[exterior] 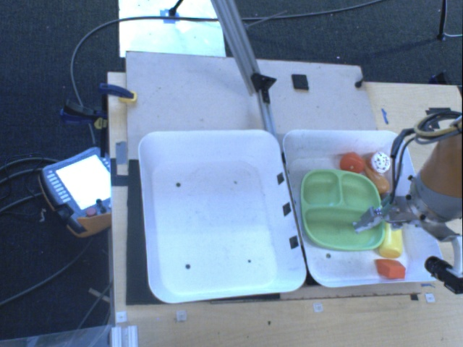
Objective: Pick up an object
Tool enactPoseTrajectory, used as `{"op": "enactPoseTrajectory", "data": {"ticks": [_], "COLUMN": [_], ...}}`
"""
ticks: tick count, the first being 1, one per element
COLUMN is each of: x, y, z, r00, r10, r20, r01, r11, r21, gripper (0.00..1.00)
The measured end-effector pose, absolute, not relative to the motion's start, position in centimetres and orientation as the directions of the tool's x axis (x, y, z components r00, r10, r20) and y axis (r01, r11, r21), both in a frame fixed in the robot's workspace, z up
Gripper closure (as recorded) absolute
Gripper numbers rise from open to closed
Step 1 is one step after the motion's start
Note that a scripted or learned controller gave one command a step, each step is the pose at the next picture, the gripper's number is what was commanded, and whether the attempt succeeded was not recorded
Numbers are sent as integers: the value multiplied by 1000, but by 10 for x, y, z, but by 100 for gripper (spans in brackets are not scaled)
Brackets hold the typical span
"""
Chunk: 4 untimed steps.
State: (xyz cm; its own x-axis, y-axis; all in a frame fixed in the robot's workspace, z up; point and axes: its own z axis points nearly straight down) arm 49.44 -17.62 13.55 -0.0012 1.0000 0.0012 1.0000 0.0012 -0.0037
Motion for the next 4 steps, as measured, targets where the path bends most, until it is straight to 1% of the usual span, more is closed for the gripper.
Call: {"op": "enactPoseTrajectory", "data": {"ticks": [1,2,3,4], "x": [497,500,507,516], "y": [-177,-186,-194,-186], "z": [88,104,162,212], "r00": [1,9,-3,-6], "r10": [1000,1000,1000,1000], "r20": [0,-22,-3,-2], "r01": [1000,1000,1000,1000], "r11": [-1,-8,3,6], "r21": [5,25,6,5], "gripper": [0,100,100,100]}}
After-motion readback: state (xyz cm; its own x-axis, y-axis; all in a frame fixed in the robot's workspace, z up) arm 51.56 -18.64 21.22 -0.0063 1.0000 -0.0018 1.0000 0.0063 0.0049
